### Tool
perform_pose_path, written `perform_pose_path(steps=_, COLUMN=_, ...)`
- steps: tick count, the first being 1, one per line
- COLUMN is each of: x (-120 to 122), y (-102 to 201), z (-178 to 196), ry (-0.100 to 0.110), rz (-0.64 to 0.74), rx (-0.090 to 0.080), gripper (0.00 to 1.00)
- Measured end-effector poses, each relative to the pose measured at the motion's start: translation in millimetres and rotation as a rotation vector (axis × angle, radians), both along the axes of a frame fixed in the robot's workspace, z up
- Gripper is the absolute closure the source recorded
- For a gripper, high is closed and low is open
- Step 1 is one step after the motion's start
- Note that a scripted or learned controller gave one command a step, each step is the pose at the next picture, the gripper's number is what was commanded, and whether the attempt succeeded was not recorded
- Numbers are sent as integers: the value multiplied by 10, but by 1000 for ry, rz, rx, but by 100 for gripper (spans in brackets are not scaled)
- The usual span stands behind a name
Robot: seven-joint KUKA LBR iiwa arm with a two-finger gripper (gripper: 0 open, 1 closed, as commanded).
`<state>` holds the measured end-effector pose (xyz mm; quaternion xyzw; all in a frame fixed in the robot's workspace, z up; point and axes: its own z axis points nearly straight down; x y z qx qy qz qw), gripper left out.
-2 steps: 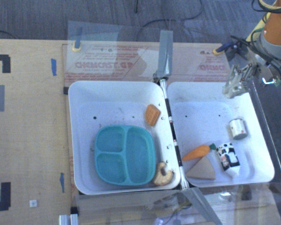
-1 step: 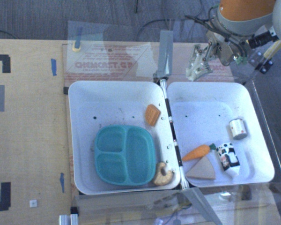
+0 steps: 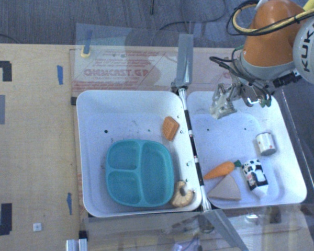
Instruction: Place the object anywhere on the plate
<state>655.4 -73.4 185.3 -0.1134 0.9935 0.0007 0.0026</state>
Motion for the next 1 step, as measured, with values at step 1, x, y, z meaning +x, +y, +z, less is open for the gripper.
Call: perform_pose_path(steps=1, x=-263, y=-588, z=582, ry=-4, rz=157, rx=-2, gripper=100)
